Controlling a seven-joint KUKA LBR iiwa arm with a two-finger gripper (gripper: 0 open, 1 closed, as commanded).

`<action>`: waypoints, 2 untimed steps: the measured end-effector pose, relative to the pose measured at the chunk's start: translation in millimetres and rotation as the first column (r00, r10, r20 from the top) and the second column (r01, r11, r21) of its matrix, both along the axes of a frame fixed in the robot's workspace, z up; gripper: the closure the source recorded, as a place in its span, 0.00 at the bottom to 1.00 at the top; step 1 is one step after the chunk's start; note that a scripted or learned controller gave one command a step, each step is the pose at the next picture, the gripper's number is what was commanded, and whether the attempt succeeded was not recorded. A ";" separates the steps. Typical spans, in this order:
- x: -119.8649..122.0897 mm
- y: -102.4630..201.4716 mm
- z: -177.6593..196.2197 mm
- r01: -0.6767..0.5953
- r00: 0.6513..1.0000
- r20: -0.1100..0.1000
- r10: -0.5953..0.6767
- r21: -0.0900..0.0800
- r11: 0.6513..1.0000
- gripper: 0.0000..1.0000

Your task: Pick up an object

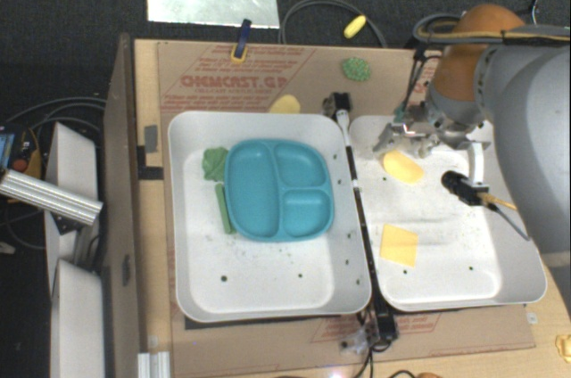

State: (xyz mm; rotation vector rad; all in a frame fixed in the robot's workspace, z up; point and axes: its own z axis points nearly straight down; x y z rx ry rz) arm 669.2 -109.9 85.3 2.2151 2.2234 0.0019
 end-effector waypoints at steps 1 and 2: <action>0.0 9.8 -0.4 -0.003 1.000 -0.001 0.003 0.001 1.000 0.00; 1.1 9.1 11.3 -0.006 1.000 0.003 0.006 -0.002 1.000 1.00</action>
